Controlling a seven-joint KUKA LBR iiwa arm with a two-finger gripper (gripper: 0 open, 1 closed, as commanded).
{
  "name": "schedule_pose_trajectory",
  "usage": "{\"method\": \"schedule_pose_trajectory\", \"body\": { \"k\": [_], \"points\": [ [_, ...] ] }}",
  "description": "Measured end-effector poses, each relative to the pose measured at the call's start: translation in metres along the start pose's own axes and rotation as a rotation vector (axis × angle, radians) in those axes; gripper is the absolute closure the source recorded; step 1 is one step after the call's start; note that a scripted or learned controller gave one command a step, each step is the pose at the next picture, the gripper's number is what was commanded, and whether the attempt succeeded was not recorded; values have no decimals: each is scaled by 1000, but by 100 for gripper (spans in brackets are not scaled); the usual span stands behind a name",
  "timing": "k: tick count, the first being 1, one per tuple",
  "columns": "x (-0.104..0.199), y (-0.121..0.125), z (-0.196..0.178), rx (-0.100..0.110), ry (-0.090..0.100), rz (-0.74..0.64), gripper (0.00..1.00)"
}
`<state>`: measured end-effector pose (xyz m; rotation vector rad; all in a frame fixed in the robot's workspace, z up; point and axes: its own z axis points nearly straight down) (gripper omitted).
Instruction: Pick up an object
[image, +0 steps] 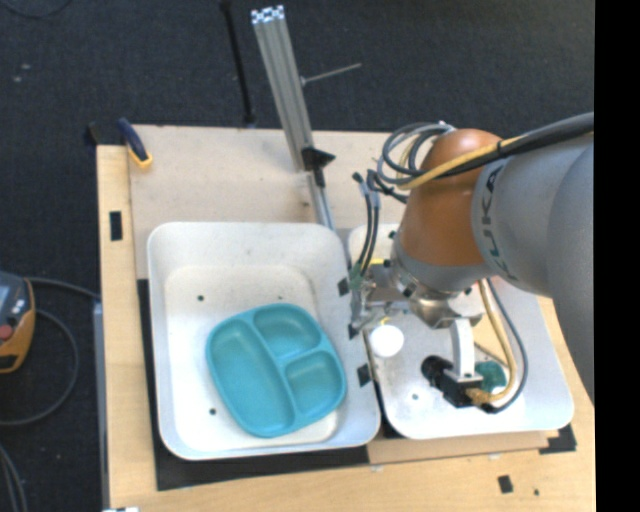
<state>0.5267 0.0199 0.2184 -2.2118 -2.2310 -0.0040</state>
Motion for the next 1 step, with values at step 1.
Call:
{"method": "schedule_pose_trajectory", "body": {
  "k": [1],
  "points": [
    [55,-1,-2,1,0,0,100]
  ]
}}
